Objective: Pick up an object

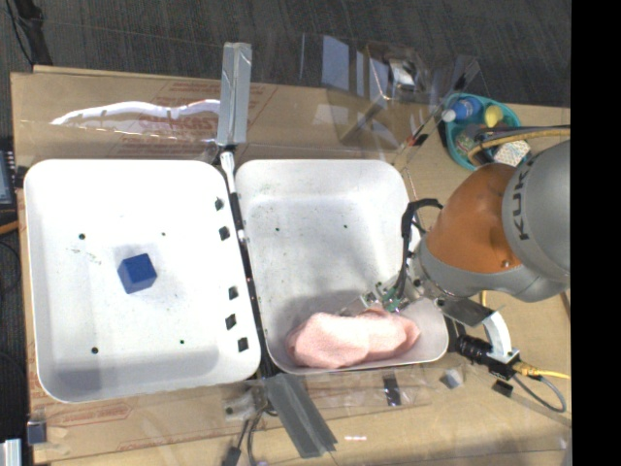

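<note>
- The arm [495,231] was seen entering from 3 o'clock, its orange band positioned over the right rim of the right bin [320,202].
- The gripper [390,299] was located at the 4 o'clock corner of the right bin, directly above the upper right edge of the pink object [351,340].
- Whether the tool was apart, together or clamped could not be told; the tip was small, partly masked by the wrist, and no part of the object was seen between its members.
- The pink object was found lying flat along the 6 o'clock wall of the right bin, elongated from 9 to 3 o'clock and touching or nearly touching that wall.
- The object was judged to be soft and light, probably cloth or foam: rounded, slumped outline, no hard edges. Deformation under pinch was to be expected, and fragility was considered low.
- A hold across the narrow width, near the middle of the length, was judged most secure; a hold at the right end risked pinching only a loose fold, and the adjacent wall restricted clearance.
- A blue cube [138,272] was observed in the left bin [58,212], toward 9 o'clock, well apart from the gripper. It was judged stiff and light, with flat opposing faces suited to a parallel pinch.
- No contact with either object could be confirmed.
</note>
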Robot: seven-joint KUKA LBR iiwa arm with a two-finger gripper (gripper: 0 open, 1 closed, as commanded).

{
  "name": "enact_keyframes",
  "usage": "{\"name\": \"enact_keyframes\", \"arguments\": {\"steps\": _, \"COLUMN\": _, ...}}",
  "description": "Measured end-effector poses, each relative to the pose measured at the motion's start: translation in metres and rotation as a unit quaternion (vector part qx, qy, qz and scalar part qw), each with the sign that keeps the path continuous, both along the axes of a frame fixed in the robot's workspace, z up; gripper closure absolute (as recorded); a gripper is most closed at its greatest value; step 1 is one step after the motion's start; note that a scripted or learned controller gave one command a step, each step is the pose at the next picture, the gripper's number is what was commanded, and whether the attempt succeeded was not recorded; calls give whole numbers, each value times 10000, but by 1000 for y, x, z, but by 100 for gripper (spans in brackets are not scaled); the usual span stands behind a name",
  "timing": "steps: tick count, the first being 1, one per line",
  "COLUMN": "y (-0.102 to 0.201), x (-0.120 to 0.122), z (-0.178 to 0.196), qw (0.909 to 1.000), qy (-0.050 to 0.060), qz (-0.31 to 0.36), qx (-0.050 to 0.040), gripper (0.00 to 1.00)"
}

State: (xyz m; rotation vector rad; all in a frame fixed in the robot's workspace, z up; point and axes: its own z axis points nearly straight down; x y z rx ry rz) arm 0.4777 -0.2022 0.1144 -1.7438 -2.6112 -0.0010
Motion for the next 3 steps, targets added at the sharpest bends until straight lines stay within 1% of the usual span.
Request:
{"name": "enact_keyframes", "arguments": {"steps": 1, "y": -8, "x": 2, "z": -22, "qw": 9741, "qy": -11, "qz": -2262, "qx": -8, "gripper": 0}}
{"name": "enact_keyframes", "arguments": {"steps": 2, "y": -7, "x": 4, "z": -11, "qw": 9748, "qy": -16, "qz": -2230, "qx": -1, "gripper": 100}}
{"name": "enact_keyframes", "arguments": {"steps": 3, "y": -7, "x": 4, "z": -11, "qw": 9748, "qy": -16, "qz": -2230, "qx": -2, "gripper": 0}}
